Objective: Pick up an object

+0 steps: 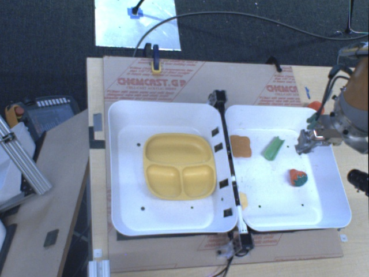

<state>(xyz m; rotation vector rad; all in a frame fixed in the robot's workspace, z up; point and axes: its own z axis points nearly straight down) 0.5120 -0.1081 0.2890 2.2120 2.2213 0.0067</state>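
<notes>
Hovering metal pincer point(306, 141), grip unclear, near slim green block point(273, 148), glossy white bin point(331, 209).

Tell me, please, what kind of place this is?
Probably a robotics lab test bench. Two white bins sit on a cardboard sheet, a robot gripper hangs over toy-like food pieces, and a teach pendant lies at left.

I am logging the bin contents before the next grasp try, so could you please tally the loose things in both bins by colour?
Yellow: 2, the divided tray in the left bin and a small pale piece at the right bin's left edge
Orange-brown: 1, flat piece
Green: 1, block
Red: 1, small item
Total: 5
</notes>
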